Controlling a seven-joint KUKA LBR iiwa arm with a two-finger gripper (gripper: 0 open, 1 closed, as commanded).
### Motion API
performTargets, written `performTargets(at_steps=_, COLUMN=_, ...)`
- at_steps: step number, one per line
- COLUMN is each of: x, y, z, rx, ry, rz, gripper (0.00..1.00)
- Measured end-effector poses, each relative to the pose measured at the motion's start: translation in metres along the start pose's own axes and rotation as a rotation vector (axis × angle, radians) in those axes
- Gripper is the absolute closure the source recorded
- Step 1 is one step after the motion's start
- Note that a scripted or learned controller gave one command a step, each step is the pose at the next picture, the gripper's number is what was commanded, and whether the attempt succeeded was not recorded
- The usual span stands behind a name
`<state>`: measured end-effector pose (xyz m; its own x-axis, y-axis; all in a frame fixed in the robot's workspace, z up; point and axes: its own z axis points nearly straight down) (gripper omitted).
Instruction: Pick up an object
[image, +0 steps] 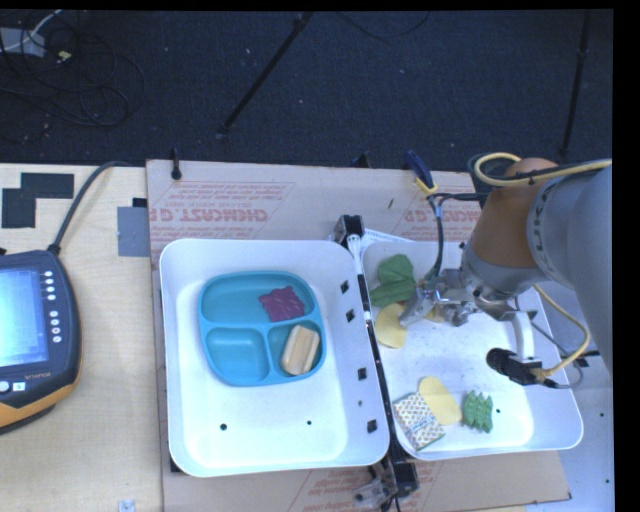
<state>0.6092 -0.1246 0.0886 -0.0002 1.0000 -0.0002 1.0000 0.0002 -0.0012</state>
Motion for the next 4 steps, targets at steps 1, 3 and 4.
performTargets(at_steps=1, x=0.037, y=0.000, z=-0.001, rx=-0.003, ry=-0.002, rz=0.001, gripper=0.00)
performTargets(at_steps=3, x=0.043, y=-0.018, z=0.001, rx=0.001, ry=0.001, rz=-0.002, gripper=0.00)
performTargets(at_steps=4, x=0.048, y=-0.014, z=-0.146, rx=-0.006, ry=-0.001, rz=-0.001, gripper=0.00)
